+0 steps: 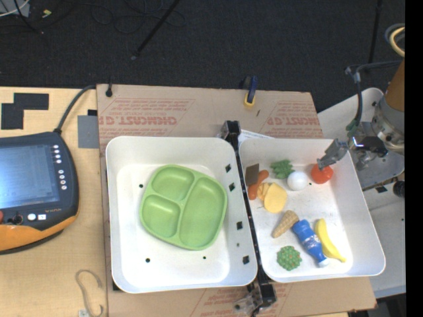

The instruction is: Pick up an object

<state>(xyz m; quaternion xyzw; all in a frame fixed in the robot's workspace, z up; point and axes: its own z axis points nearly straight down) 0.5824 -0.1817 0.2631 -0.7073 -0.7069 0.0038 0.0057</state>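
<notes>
Our gripper (328,158) hangs at the right bin's (370,243) far right edge, its tip touching the red tomato (322,174), and we cannot tell whether it grips it or not. To do this well, we centre over the tomato, clear of the white ball (297,181) just beside it. We then lift straight up, slowly.
</notes>
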